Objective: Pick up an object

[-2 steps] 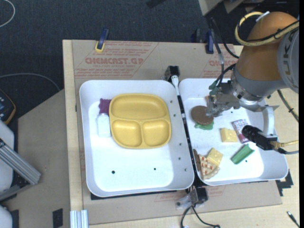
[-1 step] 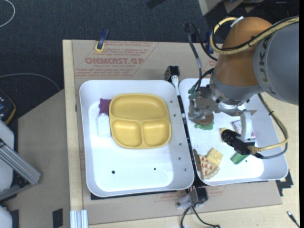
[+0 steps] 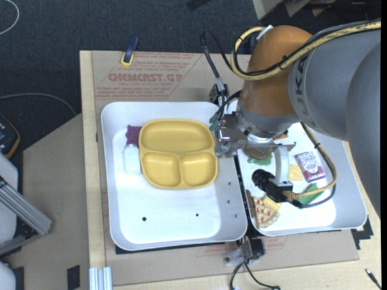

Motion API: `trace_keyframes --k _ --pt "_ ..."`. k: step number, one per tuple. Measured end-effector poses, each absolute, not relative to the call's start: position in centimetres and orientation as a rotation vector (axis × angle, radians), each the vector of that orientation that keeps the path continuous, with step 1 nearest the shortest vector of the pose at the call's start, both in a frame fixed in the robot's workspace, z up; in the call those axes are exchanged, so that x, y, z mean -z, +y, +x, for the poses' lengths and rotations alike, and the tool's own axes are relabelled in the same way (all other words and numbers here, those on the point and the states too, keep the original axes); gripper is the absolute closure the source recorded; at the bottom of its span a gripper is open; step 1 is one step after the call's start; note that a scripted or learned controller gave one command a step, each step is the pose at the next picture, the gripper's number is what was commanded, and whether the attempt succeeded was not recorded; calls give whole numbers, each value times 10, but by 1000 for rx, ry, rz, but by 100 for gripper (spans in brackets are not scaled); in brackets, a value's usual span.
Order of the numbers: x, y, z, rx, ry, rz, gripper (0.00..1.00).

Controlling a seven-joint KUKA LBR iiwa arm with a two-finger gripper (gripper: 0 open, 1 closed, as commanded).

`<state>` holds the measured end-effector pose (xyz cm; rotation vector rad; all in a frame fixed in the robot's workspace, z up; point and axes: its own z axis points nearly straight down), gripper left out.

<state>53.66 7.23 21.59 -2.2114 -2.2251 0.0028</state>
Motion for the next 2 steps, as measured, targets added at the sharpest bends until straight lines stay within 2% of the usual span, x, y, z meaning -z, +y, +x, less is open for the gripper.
trace_keyframes --k 1,2 --pt "-224 86 521 -3 -2222 -2215 100" --pt "-232 81 535 3 -2225 -2220 100"
